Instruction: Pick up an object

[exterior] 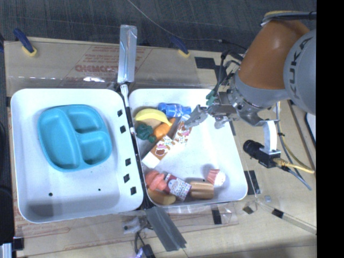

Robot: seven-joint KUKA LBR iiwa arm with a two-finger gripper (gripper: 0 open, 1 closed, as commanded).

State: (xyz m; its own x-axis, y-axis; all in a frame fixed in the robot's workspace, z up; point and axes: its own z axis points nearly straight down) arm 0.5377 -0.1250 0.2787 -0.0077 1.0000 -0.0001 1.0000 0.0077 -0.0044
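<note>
Bench [64, 58] surface is brown board, with two white bins set side by side on it. My arm [274, 52] enters from the right of the camera view, orange band uppermost.

Left bin [21, 160]: holds one blue divided plate [75, 136], lying flat toward the far left part.

Right bin [215, 149]: holds all the loose items, crowded along its left wall and near edge.
- long patterned carton [167, 143], lying on a slant near the middle, its upper end closest to me.
- banana [150, 115], at the far left, just beside the divider.
- red and pink toy [156, 180], near-left corner; kind cannot be told.
- wooden cylinder [201, 189], lying on its side along the near wall.
- blue crumpled wrapper [173, 110], touching the banana's right end.
- orange piece [161, 129], under the banana, against the carton.
- small printed packet [178, 187], between the red toy and the cylinder.
- pink and white piece [216, 177], just beyond the cylinder's right end.
- green piece [144, 131], at the left wall, below the banana.

My gripper [208, 117] hangs over the far right part of the right bin. Fingers stand spread apart, nothing between them. Left finger tip is near the carton's upper end and the blue wrapper; contact cannot be told. No item picked yet; all lie in the bin.
</note>
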